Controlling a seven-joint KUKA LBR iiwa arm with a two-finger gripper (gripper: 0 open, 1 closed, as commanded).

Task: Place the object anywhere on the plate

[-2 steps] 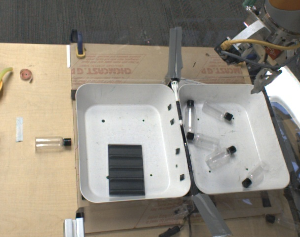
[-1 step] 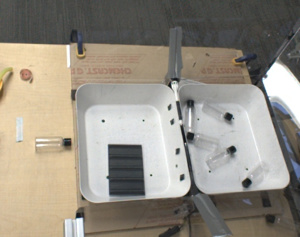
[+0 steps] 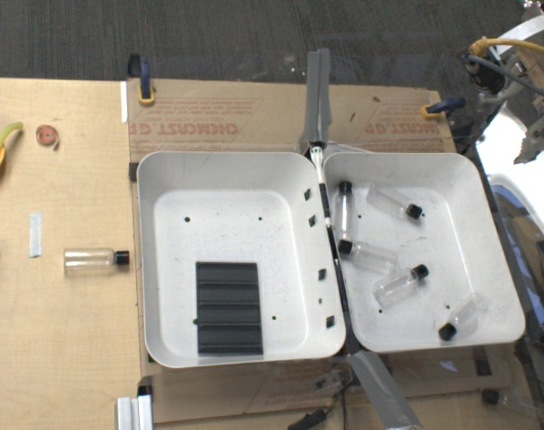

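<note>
Black ridged plate (image 3: 228, 307) in left bin (image 3: 147, 240); cardboard (image 3: 272, 106) printed "CHEMCAST GP"; pincer state untellable.

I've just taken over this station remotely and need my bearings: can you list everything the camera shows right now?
white bins: 2, white, side by side on the bench
ribbed plate: 1, black, left bin, near front
clear vials in the bin: 5, clear with black caps, lying loose in right bin
clear vial on the bench: 1, clear with black cap, left of the bins
cardboard sheet: 1, brown, under the bins
clamps: 2, blue, at the cardboard's back edge
disc: 1, reddish, far left
</note>
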